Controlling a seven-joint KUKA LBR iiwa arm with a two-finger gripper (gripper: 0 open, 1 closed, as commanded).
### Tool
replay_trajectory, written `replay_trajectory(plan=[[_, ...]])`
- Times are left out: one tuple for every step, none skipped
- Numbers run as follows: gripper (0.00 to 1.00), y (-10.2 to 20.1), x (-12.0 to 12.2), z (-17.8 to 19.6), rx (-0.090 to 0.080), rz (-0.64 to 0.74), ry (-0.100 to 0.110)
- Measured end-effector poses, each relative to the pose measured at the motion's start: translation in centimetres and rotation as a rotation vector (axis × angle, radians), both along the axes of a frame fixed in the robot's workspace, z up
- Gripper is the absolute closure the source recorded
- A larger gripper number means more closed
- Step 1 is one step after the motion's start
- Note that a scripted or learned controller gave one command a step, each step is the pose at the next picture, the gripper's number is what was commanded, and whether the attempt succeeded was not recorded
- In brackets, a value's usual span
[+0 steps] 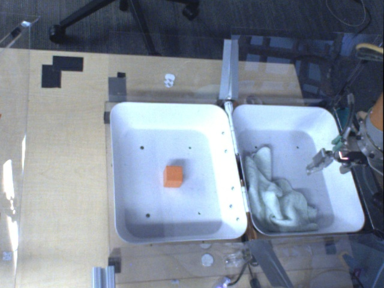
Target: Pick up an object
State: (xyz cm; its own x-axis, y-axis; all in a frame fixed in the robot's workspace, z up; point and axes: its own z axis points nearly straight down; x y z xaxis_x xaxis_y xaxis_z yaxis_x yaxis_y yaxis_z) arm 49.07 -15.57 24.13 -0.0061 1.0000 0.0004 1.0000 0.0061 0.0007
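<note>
Camera view, looking down at a slant, puts the gripper (pixel 324 159) at the right edge of the right bin (pixel 300 120), low over the bin's floor. A pale finger reaches leftward from the dark wrist housing, but whether the fingers are parted or closed cannot be told at this size; nothing shows between them. Behind the gripper the arm (pixel 369 134) comes in from the right, with a patch of its orange band at the frame's edge and small green and red spots near the wrist.

Just left of the gripper, apart from it, a crumpled white cloth (pixel 277 195) lies along the right bin's left wall and front corner, bunched into folds.

Across the divider, the left bin (pixel 138 122) holds a small orange cube (pixel 173 176), sitting flat near the middle of the floor, well apart from the gripper and touching neither wall.

Both bins rest side by side on the light wooden bench (pixel 60 179). A black L-shaped patch (pixel 60 69) is stuck on the bench at upper left. Beyond the bench, a black office chair base (pixel 129 5) stands on dark carpet. No legible writing, brand or label can be made out anywhere.
</note>
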Motion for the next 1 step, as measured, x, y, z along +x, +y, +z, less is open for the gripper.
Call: replay_trajectory(plan=[[0.00,-0.71,6.54,-9.50,0.000,0.036,0.001]])
